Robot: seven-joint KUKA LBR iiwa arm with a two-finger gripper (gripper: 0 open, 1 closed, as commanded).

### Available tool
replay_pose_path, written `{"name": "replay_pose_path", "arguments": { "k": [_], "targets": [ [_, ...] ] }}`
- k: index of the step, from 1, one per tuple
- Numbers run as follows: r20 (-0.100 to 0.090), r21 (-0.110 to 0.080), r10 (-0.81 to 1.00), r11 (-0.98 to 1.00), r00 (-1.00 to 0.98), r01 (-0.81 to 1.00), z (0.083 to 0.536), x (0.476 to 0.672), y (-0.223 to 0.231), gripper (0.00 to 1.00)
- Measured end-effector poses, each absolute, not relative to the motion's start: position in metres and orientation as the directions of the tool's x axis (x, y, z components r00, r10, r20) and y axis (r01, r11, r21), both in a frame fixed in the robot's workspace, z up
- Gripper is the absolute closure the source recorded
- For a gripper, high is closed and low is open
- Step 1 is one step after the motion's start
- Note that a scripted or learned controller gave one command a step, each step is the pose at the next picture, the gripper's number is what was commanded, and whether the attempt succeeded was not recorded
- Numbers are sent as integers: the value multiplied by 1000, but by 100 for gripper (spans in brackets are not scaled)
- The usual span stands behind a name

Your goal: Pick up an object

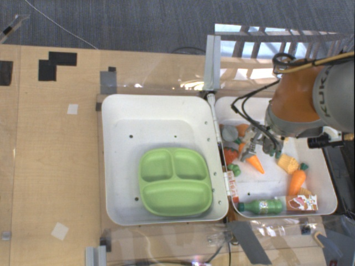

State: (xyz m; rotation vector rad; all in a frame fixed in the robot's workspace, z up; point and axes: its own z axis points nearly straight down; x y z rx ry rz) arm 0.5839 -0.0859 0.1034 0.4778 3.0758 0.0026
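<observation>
My gripper (259,147) hangs low over the middle of the right bin (327,201), below the orange wrist band. Its two fingers (249,147) stand apart, open, with nothing between them. A small orange carrot cone (255,163) lies just below the fingertips, apart from them. To its right are a yellow cheese wedge (287,163) and a bigger orange carrot (297,180). A green bottle (262,206) and a small carton (302,203) lie along the bin's near wall.
Small red and green pieces (231,158) crowd the right bin's left wall, with a grey item (228,132) and an orange one (243,129) behind them. The left bin (119,148) holds a green divided plate (176,180). A metal rack (266,43) stands behind the bins.
</observation>
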Motion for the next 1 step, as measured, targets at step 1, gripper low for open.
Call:
{"name": "replay_pose_path", "arguments": {
  "k": [1],
  "targets": [
    [-19,4,139,990,-990,139,239,595,-28,100]
  ]
}}
